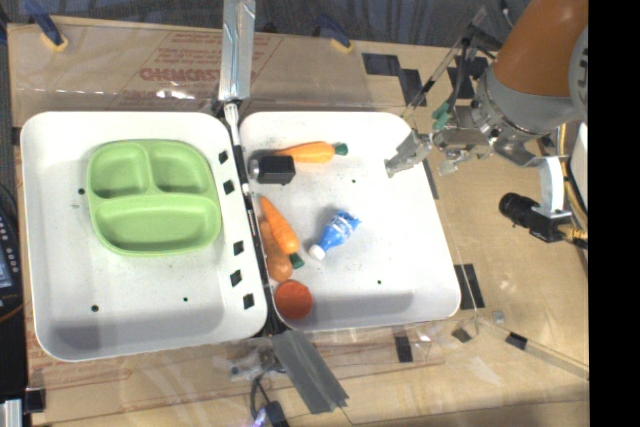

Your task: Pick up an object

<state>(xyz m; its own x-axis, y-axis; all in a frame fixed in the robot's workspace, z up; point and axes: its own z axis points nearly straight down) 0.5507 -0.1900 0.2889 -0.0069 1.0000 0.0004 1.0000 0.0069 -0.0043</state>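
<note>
With my gripper (408, 158) (grip state unclear) at the right bin's (425, 290) upper-right rim, I risk clipping that wall descending.

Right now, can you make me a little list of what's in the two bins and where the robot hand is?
left bin: green divided plate
right bin: two carrots, black block, small blue bottle, orange-red ball
gripper: over the right bin's upper right edge, nothing visibly between its fingers
arm: reaches in from the right
</note>
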